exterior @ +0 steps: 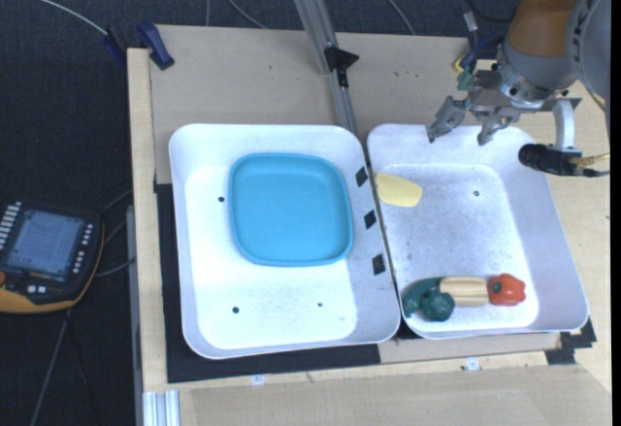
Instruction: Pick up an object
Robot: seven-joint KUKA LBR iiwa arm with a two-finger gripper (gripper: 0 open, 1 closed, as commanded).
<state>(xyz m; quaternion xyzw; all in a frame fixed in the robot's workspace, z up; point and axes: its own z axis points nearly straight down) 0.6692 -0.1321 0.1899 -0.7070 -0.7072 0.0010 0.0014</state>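
Gripper [464, 124] fingers apart, empty, above right bin's [553, 220] far rim. Nearest target: yellow piece [399, 190]; centre over it, descend straight.

Grey arm [592, 21]; orange wrist band; metallic two-finger claw [470, 130]; black cable.

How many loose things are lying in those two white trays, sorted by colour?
Blue: 1, the plate
Yellow: 1, the pale piece
Green: 1, the dark piece
Tan: 1, the stick
Red: 1, the round piece
Total: 5
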